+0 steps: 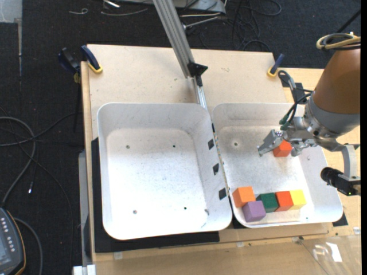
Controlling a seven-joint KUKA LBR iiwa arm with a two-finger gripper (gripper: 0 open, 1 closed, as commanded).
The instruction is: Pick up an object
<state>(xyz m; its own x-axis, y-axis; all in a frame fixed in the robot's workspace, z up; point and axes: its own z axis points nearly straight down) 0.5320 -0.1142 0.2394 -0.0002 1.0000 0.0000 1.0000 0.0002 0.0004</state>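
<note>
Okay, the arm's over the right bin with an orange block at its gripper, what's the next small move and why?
Probably lift straight up a little to test the hold. The gripper sits around an orange block in the right bin, with the block seemingly between its fingers, well apart from the cluster of blocks near the front wall.

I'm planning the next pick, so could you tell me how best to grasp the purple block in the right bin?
Come straight down on the purple block and pinch its left and front faces' opposite sides cautiously: the orange block and green block crowd its back and right.

Even bright light, slightly soft.
</note>
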